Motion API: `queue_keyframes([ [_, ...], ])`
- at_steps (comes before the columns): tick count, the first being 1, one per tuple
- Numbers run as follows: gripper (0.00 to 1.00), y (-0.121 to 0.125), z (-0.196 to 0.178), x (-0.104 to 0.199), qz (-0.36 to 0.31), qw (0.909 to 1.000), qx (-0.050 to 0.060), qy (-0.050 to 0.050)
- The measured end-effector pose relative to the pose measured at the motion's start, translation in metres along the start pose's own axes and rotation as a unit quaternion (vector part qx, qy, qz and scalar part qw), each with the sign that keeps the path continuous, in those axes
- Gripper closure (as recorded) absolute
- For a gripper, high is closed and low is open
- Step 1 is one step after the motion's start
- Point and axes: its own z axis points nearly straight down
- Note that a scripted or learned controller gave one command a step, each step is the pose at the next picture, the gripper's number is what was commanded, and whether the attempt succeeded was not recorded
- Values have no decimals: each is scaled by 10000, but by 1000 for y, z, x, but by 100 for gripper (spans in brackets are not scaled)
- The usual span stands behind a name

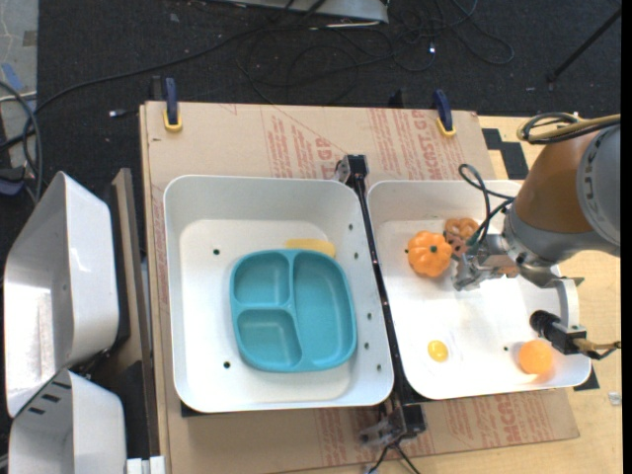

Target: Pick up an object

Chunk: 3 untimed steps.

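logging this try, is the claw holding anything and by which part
Cannot be told. The claw sits in the right bin beside the small orange pumpkin, but no object shows between its tips.

Robot lab: floor cables [296, 28], clamped bench [296, 136]

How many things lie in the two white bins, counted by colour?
Orange: 2, the small pumpkin and the orange ball.
Yellow: 2, the small yellow piece and the yellow item behind the tray.
Teal: 1, the divided tray.
Brown: 1, the brown lump.
Total: 6
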Motion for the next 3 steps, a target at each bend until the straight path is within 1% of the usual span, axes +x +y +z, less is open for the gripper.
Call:
queue_keyframes([
  [1,100,11,-50,-2,-24,10000,-30,-11],
  [3,100,10,-149,-9,-26,10000,-31,-13],
])
